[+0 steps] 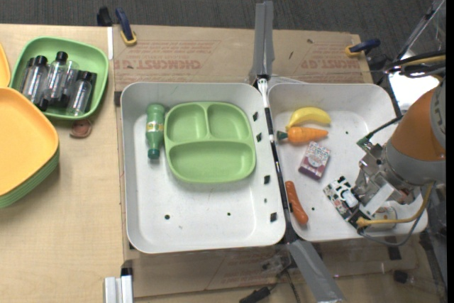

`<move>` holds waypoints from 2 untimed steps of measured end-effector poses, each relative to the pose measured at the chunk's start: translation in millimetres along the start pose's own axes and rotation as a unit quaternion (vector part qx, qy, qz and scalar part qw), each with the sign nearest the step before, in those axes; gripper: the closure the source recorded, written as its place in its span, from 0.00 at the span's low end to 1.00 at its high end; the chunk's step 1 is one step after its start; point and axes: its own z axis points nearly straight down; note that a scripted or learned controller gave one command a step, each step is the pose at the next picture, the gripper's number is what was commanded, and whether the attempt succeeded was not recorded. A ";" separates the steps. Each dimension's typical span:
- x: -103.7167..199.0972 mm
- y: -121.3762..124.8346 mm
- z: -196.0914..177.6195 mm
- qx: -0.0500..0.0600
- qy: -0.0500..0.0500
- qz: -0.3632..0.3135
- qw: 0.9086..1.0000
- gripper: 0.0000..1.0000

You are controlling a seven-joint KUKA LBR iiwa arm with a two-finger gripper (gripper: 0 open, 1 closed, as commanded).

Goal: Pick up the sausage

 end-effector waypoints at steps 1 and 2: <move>-23.8 29.3 -3.1 -0.001 0.000 0.234 0.972 1.00; -19.1 66.8 -0.4 0.003 0.000 0.188 0.982 1.00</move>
